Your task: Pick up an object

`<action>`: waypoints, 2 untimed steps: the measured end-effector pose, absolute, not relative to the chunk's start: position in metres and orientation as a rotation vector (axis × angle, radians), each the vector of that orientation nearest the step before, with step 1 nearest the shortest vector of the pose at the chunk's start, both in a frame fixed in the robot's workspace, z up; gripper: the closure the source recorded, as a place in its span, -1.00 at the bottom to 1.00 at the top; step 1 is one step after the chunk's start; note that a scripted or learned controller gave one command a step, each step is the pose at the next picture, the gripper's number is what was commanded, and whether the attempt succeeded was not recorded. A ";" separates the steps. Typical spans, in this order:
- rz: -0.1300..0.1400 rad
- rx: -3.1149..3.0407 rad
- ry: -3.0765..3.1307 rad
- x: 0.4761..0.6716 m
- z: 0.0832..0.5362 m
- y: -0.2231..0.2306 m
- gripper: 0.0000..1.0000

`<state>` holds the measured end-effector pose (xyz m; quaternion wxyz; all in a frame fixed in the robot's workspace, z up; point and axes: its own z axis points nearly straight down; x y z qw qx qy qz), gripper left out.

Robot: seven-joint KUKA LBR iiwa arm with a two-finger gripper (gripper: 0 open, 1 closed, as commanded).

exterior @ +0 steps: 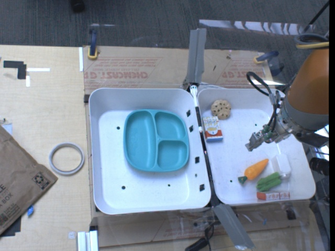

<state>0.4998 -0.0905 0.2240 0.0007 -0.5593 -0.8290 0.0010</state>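
I had the gripper (253,141) poised above the right bin (235,190), just up from the toy carrot (256,169), my likeliest target, though I couldn't tell its claw's state.

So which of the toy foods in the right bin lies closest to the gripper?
The orange carrot, just below the gripper. The green vegetable lies beyond it; the cookie and small carton sit farther left.
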 end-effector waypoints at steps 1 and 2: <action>0.003 -1.757 -2.603 0.500 0.224 -0.090 -1.00; 0.001 -1.265 -2.876 0.478 0.114 -0.154 -1.00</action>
